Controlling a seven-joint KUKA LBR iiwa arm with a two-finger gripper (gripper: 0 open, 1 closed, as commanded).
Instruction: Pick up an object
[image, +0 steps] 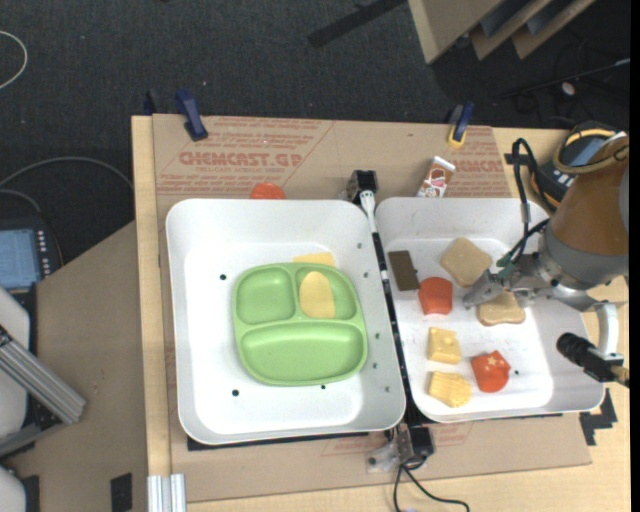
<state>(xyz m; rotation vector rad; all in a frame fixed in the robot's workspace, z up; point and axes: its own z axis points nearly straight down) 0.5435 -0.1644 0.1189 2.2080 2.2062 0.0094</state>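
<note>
My tool low in the right bin.
It sits against the tan toast slice (whether it grips, I cannot tell), red cup nearby.

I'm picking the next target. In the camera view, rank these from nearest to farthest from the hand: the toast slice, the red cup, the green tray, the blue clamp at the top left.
1. Toast slice: right bin, just below the hand.
2. Red cup: right bin, left of the hand.
3. Green tray: left bin, middle.
4. Blue clamp: top left edge of the board, beyond both bins.
</note>
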